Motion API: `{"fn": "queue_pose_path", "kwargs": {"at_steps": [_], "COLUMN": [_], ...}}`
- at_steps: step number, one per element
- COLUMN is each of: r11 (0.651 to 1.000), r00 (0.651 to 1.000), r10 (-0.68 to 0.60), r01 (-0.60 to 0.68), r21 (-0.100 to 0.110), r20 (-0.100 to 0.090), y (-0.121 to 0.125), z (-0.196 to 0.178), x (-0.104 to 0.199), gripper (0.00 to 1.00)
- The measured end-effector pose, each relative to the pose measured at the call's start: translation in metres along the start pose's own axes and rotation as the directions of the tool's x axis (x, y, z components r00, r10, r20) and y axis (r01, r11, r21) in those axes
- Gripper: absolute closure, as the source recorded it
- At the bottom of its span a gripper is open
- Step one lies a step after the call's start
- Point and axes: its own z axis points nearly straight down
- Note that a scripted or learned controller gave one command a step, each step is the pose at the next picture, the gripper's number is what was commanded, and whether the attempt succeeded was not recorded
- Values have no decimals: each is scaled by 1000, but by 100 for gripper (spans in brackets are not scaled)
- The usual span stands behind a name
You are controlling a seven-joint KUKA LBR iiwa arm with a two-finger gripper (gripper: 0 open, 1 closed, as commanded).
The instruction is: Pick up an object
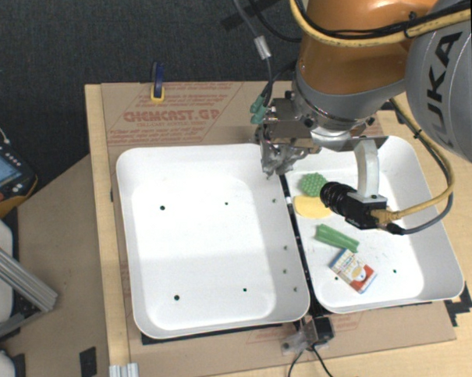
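Right bin (428, 285): green stick (336, 237) slanting upper-left to lower-right

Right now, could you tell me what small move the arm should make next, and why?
Probably a short shift toward the near edge of the right bin. The gripper hangs at the bins' shared rim, while the green studded piece, yellow piece, green block and small box lie beyond it.

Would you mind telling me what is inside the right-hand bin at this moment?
The right bin holds a green bumpy object, a yellow piece, a green block and a small red-and-blue box. The arm covers the bin's far part.
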Motion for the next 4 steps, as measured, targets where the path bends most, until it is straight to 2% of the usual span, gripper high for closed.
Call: {"fn": "queue_pose_path", "kwargs": {"at_steps": [1,2,3,4], "r11": [1000,1000,1000,1000], "r00": [1000,1000,1000,1000], "r10": [4,7,0,-2], "r01": [-4,-7,0,2], "r21": [13,2,3,10], "r20": [1,1,0,0], "y": [-47,-44,-38,-45], "z": [39,24,15,32], "x": [-10,-54,-24,20], "gripper": [100,100,100,100]}}
